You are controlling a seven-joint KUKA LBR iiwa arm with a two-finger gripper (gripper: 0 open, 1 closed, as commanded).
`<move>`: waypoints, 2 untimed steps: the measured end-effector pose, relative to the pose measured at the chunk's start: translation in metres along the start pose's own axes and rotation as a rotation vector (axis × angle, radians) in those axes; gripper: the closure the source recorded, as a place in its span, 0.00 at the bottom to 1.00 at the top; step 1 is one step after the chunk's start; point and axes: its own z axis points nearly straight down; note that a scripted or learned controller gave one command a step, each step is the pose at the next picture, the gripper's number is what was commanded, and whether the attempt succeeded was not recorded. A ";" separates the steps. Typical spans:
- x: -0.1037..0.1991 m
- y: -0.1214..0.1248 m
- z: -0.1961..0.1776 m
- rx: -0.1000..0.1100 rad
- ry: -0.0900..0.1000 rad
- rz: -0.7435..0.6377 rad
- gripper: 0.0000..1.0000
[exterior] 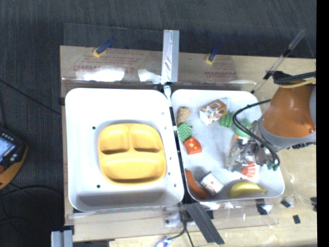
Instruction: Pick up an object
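Left bin: left half of frame, holds yellow divided tray.
Right bin: right of centre, cluttered with small items.
Gripper: lower right, low over the clutter; finger state cannot be told.
Banana: bottom right corner of the right bin; probably light, smooth, curved, best pinched across its middle.
Red block: mid-frame, likely rigid and flat-sided.

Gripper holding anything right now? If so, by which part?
Cannot be told. The gripper is down in the right bin among the clutter, next to a red-and-white item; no clear hold is visible.
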 end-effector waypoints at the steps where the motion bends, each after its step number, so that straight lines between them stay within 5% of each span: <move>1: 0.000 0.000 0.000 0.000 0.000 0.000 0.00; 2: -0.005 0.016 0.011 0.000 0.009 0.074 0.00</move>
